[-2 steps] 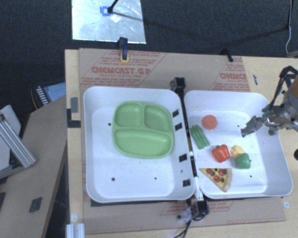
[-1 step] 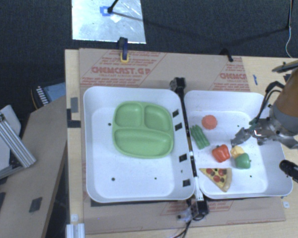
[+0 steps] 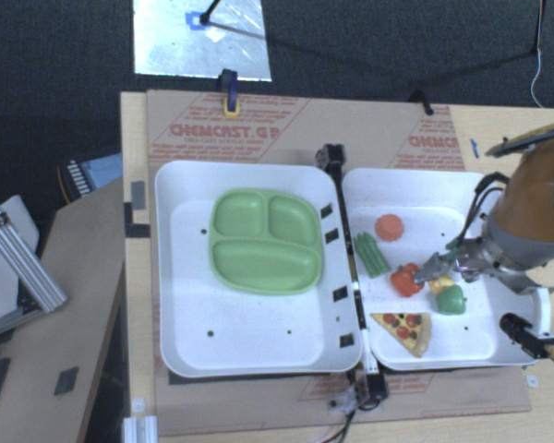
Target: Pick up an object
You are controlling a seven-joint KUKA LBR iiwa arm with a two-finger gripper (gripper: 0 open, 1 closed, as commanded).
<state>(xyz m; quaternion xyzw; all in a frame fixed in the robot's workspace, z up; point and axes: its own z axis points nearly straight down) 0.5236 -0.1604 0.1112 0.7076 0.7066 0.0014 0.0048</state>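
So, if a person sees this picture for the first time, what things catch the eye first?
Probably the green divided plate lying in the left bin, bright against the white. Next, the colourful toy food in the right bin: an orange ball, a green bean pod, a pizza slice. The gripper sits low beside a red piece and a green piece.

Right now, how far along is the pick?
Done: the arm has reached into the right bin, and the gripper sits low among the toys, next to the red pepper and green pepper. In hand: nothing visibly lifted; the grip itself is unclear. Left: securing one object and raising it.
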